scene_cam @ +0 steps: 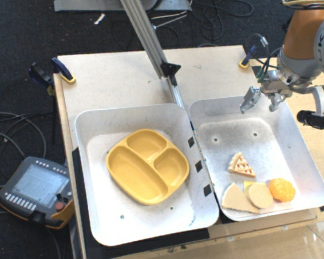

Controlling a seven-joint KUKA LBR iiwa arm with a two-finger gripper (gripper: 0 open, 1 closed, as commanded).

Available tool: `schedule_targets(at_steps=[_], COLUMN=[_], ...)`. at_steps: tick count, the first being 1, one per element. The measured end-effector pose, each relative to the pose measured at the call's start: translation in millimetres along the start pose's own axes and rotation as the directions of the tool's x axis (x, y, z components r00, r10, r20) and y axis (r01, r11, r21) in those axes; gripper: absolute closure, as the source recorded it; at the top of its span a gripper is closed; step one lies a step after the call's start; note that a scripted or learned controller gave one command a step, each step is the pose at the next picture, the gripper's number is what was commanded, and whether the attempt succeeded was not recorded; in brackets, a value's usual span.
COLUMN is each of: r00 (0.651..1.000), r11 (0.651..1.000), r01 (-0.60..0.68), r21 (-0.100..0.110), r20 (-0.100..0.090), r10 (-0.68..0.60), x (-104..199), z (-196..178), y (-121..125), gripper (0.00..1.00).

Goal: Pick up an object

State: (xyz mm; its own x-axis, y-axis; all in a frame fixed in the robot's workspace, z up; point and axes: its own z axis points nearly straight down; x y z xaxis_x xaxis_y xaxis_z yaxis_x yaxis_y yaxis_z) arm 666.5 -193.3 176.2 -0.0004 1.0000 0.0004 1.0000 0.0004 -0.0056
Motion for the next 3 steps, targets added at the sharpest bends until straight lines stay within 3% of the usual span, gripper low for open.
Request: schedule_targets(at_steps=[1,2,3], r00=[1.000,1.000,1.000], r11=[1.000,1.000,1.000], r01=[0.003,0.004,0.005], r21=[-0.001,-0.004,-0.008], r20=[0.000,0.001,0.003], r10=[-0.003,-0.004,-0.005], x=[6,8,8], z=[63,82,70], y=[0,0,2], gripper=[0.00,0.00,1.00])
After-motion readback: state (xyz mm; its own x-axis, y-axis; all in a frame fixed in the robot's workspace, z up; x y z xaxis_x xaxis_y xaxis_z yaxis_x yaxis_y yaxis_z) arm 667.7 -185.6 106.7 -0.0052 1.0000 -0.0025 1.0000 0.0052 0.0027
